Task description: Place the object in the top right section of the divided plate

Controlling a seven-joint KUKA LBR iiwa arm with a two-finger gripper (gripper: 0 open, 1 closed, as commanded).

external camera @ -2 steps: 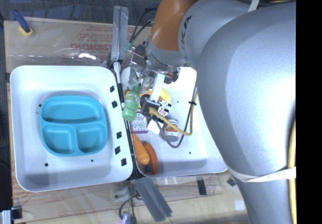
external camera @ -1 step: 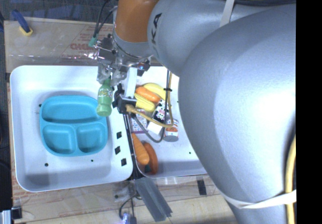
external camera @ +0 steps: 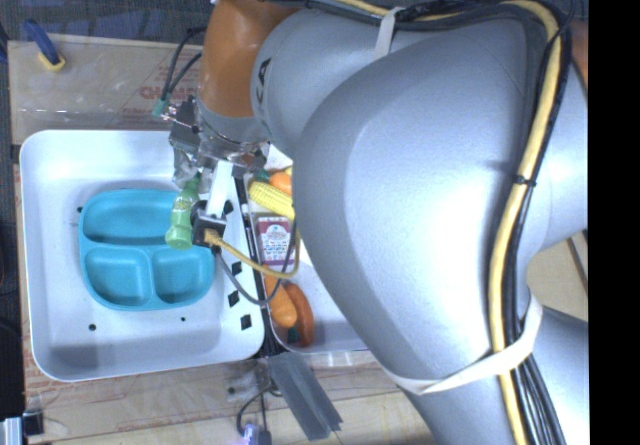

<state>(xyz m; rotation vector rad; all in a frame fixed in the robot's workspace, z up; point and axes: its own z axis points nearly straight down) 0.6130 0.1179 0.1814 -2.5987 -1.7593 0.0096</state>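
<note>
A blue divided plate (external camera: 125, 218) lies in the left white bin (external camera: 45, 263), with one wide section at the top and two smaller ones below. My gripper (external camera: 186, 185) hangs over the plate's right edge, pointing down. It is shut on a small green bottle-shaped object (external camera: 180, 225). The object sits over the right end of the wide top section, close to the rim. From this slant I cannot tell whether it touches the plate.
The grey arm covers most of the right bin. Beside the gripper lie a yellow corn cob (external camera: 270, 196), an orange piece (external camera: 281, 178), a red-labelled packet (external camera: 274, 238) and an orange object (external camera: 293, 315). A blue and yellow tool (external camera: 42, 45) rests on the bench at far left.
</note>
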